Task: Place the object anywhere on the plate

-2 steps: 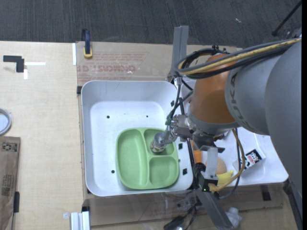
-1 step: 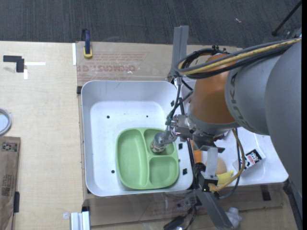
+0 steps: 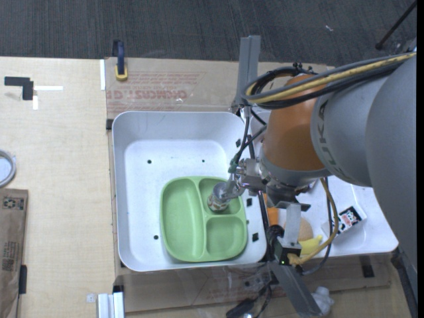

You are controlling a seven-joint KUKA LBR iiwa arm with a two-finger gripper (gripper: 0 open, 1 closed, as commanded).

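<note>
The green plate (image 3: pixel 199 220), divided into three compartments, lies in the left white bin (image 3: pixel 132 177), toward that bin's near right corner. The arm (image 3: pixel 344 131) reaches in from the right, its orange band (image 3: pixel 291 141) hanging over the wall between the two bins. The gripper (image 3: pixel 219 201) sits low over the plate, at the ridge where the compartments meet, near the plate's far right part.

A small rounded greyish thing shows at the gripper's tip, just above the plate's upper right compartment, but it cannot be told whether this is the object or part of the gripper itself. Whether the gripper is wide, narrow or closed on anything cannot be told either, since the wrist and cables hide much of it.

In the right bin (image 3: pixel 371 240), mostly hidden under the arm, lie a yellow item (image 3: pixel 310 246), a tan rounded item (image 3: pixel 305 229) and a small black and white box (image 3: pixel 349 217) near the bin's right edge. On the bench's left edge rest a roll of tape (image 3: pixel 5 168) and a brown paper bag (image 3: pixel 12 244).
</note>
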